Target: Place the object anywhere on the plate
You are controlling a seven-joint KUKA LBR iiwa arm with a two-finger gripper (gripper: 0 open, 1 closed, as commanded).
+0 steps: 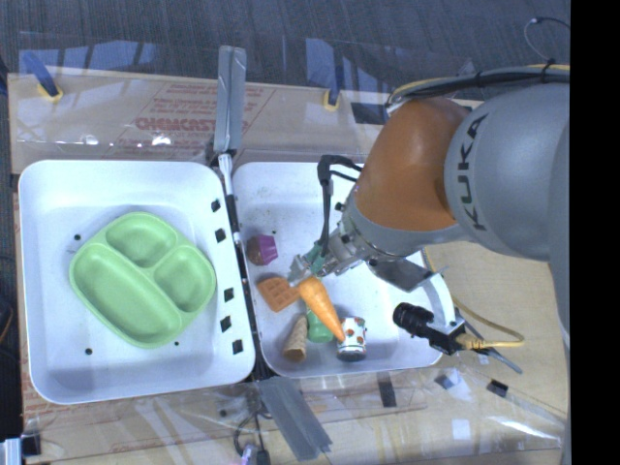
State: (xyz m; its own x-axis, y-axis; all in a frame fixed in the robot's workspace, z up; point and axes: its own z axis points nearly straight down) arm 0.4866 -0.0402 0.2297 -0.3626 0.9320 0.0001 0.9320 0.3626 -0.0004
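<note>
Claw (315,263) low in the right bin (291,187), right at the top end of the carrot (321,307); can't tell if it's got hold of it or how wide it's open. Cracker (276,293) just left of carrot, cone (296,338) and small can (352,338) below, purple bit (262,250) up-left. Green plate (141,277) sits in left bin (58,356), well apart.

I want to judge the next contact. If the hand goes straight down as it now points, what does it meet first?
Most likely the carrot: the hand hangs just over its top end in the right bin. Depth is unclear from this slanted view.
</note>
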